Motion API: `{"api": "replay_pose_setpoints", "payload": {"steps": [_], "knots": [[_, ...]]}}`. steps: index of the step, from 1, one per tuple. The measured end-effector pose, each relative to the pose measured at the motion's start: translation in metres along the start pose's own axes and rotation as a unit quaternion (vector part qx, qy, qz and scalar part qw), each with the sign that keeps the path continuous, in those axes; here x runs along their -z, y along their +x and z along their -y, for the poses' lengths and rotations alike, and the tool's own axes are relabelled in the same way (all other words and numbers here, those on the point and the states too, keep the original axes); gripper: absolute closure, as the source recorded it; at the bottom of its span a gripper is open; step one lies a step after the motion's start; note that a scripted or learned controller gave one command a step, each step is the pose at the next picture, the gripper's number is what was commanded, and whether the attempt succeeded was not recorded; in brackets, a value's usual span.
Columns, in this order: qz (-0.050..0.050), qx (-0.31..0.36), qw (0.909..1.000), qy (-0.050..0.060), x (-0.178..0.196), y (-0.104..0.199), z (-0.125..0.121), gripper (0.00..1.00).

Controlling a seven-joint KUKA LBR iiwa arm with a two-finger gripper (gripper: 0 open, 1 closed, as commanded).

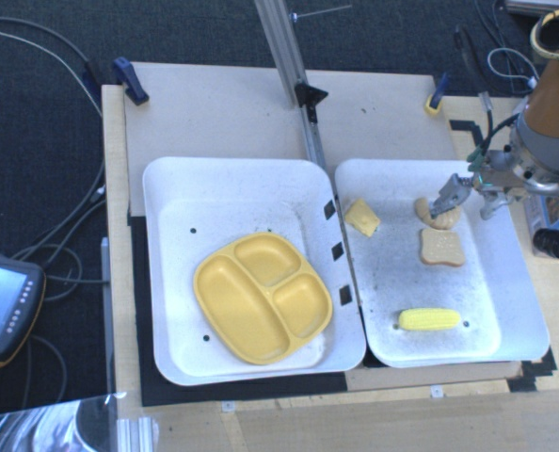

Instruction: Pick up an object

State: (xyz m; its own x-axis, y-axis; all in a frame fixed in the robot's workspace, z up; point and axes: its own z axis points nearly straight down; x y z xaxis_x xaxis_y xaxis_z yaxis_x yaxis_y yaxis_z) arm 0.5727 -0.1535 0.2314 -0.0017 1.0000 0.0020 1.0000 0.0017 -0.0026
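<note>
The right bin (519, 281) holds a yellow cheese wedge (361, 217), a tan round bun-like piece (434, 215), a slice of bread (442, 248) and a corn cob (429, 320). My gripper (470, 199) hangs over the bin's upper right part, open, with nothing between its fingers. Its left finger (449, 196) overlaps the top right of the tan piece; I cannot tell if it touches it. The right finger (492, 201) is over bare bin floor. The bread lies just below the gripper.
In the left bin (167, 205) lies a yellow divided plate (261, 295). A metal pole (284, 36) slants down to the gap between the bins. Blue clamps (129, 78) hold the bench's back corners, and cables lie at the upper right.
</note>
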Motion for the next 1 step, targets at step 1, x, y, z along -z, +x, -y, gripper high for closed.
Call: {"api": "replay_pose_setpoints", "payload": {"steps": [1], "knots": [[0.0, 0.0, 1.0, -0.001, 0.0002, 0.0, -0.0004, 0.0]]}}
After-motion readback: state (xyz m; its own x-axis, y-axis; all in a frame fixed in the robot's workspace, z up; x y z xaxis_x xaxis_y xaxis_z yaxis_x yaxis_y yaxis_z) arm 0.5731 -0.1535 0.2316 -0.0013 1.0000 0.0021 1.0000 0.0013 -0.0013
